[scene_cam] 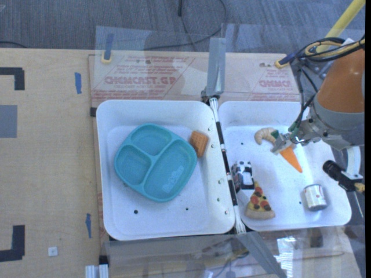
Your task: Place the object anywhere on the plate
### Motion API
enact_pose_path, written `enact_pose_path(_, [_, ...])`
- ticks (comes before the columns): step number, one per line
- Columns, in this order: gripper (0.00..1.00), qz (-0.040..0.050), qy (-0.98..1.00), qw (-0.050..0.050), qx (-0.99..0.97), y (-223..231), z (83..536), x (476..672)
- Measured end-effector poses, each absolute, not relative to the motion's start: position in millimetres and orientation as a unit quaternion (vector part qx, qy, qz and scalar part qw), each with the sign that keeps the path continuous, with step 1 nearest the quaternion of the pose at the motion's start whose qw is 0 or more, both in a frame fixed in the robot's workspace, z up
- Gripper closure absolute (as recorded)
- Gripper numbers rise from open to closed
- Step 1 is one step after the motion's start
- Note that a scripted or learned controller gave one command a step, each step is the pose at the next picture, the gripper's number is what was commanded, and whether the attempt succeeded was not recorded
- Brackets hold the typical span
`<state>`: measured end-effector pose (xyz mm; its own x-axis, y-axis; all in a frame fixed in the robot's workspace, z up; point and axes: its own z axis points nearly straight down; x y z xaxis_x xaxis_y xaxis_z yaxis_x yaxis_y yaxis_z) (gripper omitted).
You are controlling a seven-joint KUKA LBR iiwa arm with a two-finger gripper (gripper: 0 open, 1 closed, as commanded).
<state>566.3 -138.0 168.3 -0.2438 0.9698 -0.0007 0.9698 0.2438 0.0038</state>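
Note:
A teal divided plate (pixel 155 162) lies in the left bin (pixel 116 213). The gripper (pixel 288 140) hangs over the right bin (pixel 339 213), reaching in from the right. Its tip is at the wide, green-topped end of an orange toy carrot (pixel 293 158), whose point aims toward the near right. I cannot tell whether the carrot is gripped or just lying under the tip. A tan croissant (pixel 265 135) lies just left of the gripper.
An orange waffle-like piece (pixel 199 142) rests in the left bin against the plate's right rim. The right bin also holds a black-and-white toy (pixel 243 174), a pizza slice (pixel 259 203) and a small silver can (pixel 313 196). A ridge (pixel 223 167) divides the bins.

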Motion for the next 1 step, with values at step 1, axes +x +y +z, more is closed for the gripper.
enact_pose_path(1, [1.0,0.0009,0.814,0.002,0.581,-54.0,185.2,590.3])
